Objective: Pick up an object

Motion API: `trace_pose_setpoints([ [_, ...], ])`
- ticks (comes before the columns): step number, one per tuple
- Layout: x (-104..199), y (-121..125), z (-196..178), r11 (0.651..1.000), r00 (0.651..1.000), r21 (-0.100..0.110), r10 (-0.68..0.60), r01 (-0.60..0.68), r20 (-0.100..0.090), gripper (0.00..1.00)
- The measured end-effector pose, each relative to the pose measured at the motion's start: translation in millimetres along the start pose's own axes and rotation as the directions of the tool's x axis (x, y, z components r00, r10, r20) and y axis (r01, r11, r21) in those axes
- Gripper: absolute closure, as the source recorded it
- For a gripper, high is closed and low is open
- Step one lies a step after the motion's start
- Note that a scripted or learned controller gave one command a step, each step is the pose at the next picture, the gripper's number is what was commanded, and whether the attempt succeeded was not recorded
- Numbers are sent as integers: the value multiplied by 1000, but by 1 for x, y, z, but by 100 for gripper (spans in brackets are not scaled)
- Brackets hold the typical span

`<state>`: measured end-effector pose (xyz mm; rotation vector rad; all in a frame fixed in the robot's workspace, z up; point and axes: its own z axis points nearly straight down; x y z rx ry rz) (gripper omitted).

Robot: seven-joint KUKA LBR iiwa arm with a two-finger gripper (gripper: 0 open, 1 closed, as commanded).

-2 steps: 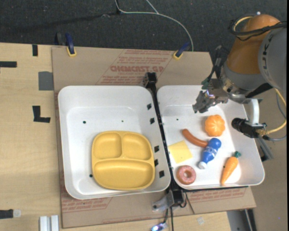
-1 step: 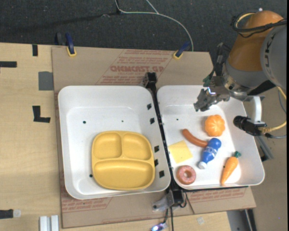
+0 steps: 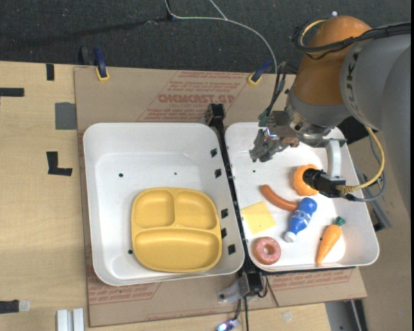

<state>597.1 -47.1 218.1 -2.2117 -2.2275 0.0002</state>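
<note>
- The grey arm with the orange band (image 3: 329,43) reached in from the right, and its two-finger gripper (image 3: 264,147) hung over the upper left part of the right-hand shallow white bin (image 3: 362,254).
- From this slant it could not be told whether the gripper was open or closed; nothing was seen between its tips.
- The nearest candidate for picking was the reddish-brown toy sausage (image 3: 279,198), which lay below the gripper and a little to its right in the view, near but apart from it.
- The sausage's long axis ran slantwise from upper left to lower right, so a grasp would probably need to close across that line.
- The flat yellow square of toy cheese (image 3: 258,218) lay just beside the sausage's lower side, close enough to be nudged by a careless descent.
- The right-hand bin also held a pink ring-shaped toy doughnut (image 3: 267,250), a small blue and white bottle (image 3: 301,218), an orange toy carrot with a green top (image 3: 329,242) and a round orange toy (image 3: 306,180) partly hidden by dark hardware.
- The left-hand shallow white bin (image 3: 103,150) held a yellow plastic plate with three compartments (image 3: 176,229), lying flat, its compartments bare.
- No object had yet been lifted, so the task seemed at its approach stage.
</note>
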Motion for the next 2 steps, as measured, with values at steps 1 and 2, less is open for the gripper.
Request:
trace_pose_setpoints([
  [1,58,-13,4,1000,1000,1,1,-1,1,100],
  [2,118,-9,6,1000,1000,0,0,0,1,100],
])
